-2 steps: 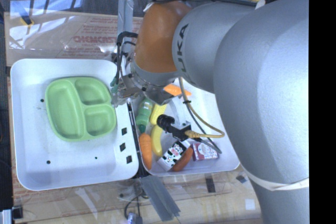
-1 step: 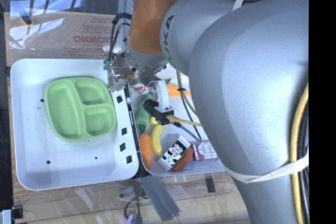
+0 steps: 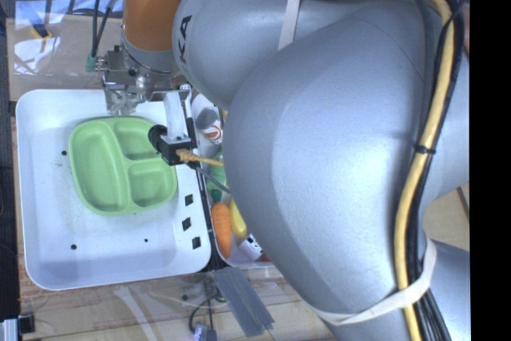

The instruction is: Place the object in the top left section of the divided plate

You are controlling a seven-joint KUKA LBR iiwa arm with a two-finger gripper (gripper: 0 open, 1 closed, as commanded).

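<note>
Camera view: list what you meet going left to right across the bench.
White bin → green divided plate → end effector → orange carrot-like item → grey arm.

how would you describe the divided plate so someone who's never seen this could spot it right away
Look at the left white bin, the one the grey arm leaves uncovered. The divided plate lies in its upper half: a pale green, rounded dish with three sections, the one green thing on white.

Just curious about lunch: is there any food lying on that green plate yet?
No, the green divided plate shows bare sections in the left white bin.
</note>
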